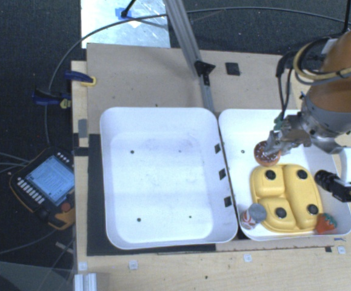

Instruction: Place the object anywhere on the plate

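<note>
The gripper (271,145) hangs low in the right bin (236,126), just above a small brown, round object (265,154) that lies touching the yellow plate (286,197) at its 11 o'clock edge. I cannot tell if the fingers pinch it; the view is poor there. I judge that the object is not yet on the plate, so lifting and placing remain.

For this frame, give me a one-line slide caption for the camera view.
KUKA arm's gripper over a small brown object in the right bin, beside the yellow plate.
</note>
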Available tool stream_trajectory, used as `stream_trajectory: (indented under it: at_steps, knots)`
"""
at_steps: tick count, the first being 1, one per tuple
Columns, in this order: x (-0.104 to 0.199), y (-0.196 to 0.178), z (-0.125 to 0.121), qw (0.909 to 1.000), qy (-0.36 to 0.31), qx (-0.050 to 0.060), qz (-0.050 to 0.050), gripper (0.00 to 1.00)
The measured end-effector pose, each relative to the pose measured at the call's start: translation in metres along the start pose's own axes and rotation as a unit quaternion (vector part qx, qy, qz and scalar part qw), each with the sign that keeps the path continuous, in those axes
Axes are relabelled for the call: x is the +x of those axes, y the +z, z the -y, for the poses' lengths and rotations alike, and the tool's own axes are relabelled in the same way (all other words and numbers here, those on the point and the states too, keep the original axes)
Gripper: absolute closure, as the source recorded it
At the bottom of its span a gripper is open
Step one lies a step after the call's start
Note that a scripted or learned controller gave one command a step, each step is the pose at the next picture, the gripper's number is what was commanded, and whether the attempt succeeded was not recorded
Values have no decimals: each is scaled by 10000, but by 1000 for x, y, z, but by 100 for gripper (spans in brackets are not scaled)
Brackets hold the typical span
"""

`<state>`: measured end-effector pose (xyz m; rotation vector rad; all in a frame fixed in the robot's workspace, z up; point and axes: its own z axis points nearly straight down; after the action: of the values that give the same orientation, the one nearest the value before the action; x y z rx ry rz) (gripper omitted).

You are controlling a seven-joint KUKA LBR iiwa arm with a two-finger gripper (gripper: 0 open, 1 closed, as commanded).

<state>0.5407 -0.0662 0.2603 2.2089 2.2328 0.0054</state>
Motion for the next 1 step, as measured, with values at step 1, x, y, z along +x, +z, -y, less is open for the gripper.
stream_trajectory:
  at_steps: [1]
  knots:
    - [59, 16, -6, 10000, -1, 14, -3, 100]
